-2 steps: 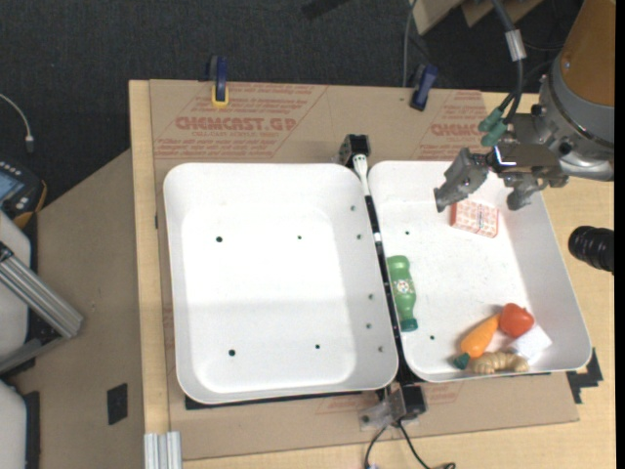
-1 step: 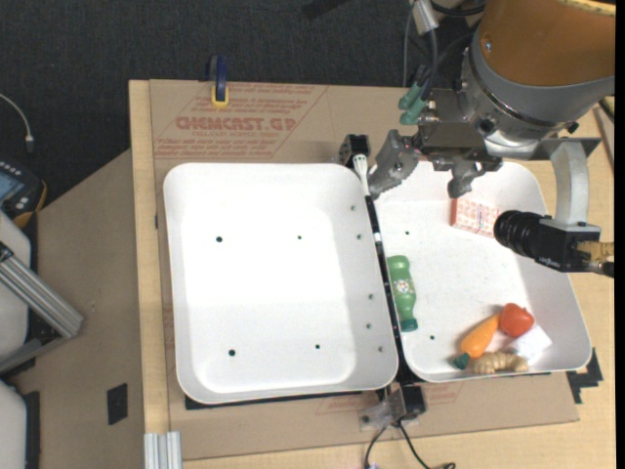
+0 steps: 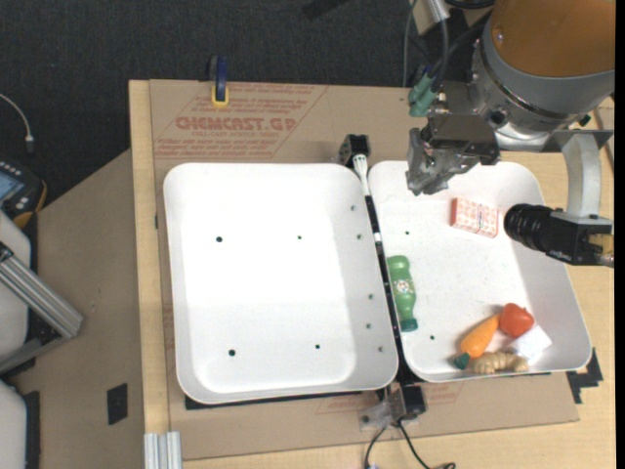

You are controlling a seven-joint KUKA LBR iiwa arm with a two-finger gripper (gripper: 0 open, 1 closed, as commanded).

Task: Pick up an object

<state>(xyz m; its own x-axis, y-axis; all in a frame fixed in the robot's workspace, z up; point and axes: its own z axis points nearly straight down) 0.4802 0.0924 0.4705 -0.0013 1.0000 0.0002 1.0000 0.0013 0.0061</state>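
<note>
White plastic bins are sitting side by side on a brown board — the left bin (image 3: 264, 281) at centre frame, the right bin (image 3: 444, 262) toward the right. The gripper (image 3: 426, 179) is hanging over the upper left corner of the right bin, its dark fingers pointing down and nearly together, gripping nothing. A pink patterned card (image 3: 475, 217) is lying just right of it. A green bottle (image 3: 400, 291) is resting along that bin's left wall — an orange carrot (image 3: 479, 337), a red tomato (image 3: 516, 319) and a beige root (image 3: 496, 363) are crowding its lower right corner.
</note>
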